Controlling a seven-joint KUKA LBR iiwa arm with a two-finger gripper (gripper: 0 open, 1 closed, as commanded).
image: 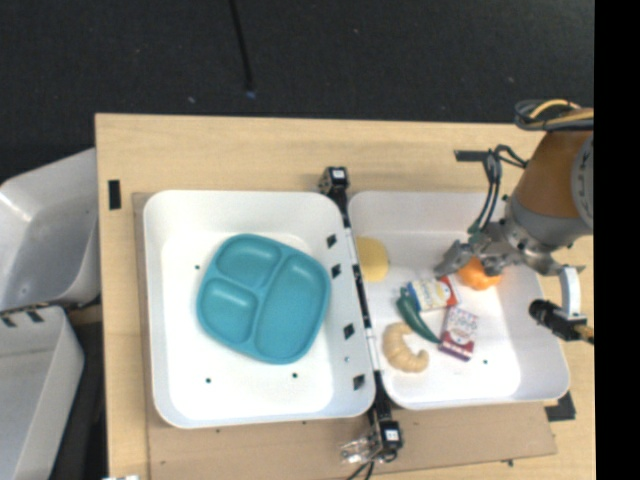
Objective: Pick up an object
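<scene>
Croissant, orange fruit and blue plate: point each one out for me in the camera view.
croissant (405, 349): camera view, middle of its curved body, right bin.
orange fruit (483, 277): camera view, its visible lower side, just under the hand.
blue plate (263, 297): camera view, on the divider ridge between its compartments, left bin.

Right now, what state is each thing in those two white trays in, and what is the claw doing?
Blue divided plate: lying flat, right side up, in the left bin.
Yellow item: resting by the right bin's left wall.
Croissant: lying flat, untouched.
Green item: lying flat.
Small packet: lying flat.
Orange item: right under the claw.
Claw: lowered into the right bin; grip unclear.
</scene>
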